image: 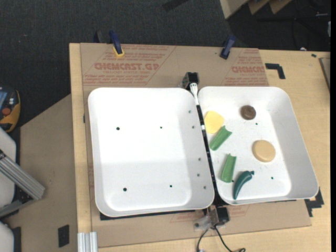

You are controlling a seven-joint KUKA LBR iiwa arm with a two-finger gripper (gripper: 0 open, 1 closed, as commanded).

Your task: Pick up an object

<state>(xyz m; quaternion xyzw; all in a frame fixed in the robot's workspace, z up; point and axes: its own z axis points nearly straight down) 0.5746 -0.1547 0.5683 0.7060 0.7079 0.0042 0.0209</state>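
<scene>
Pick not yet begun. Six objects lie in the right bin [294,140]; dark green pepper [241,182] at its near edge, well exposed. Jaw state: cannot tell. Next: approach and descend over one piece.

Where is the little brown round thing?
The small brown disc lies in the right bin, near its far edge, right of the yellow piece and above the tan disc.

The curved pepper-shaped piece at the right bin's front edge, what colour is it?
Dark teal green, the curved piece, seen in the camera view.
</scene>
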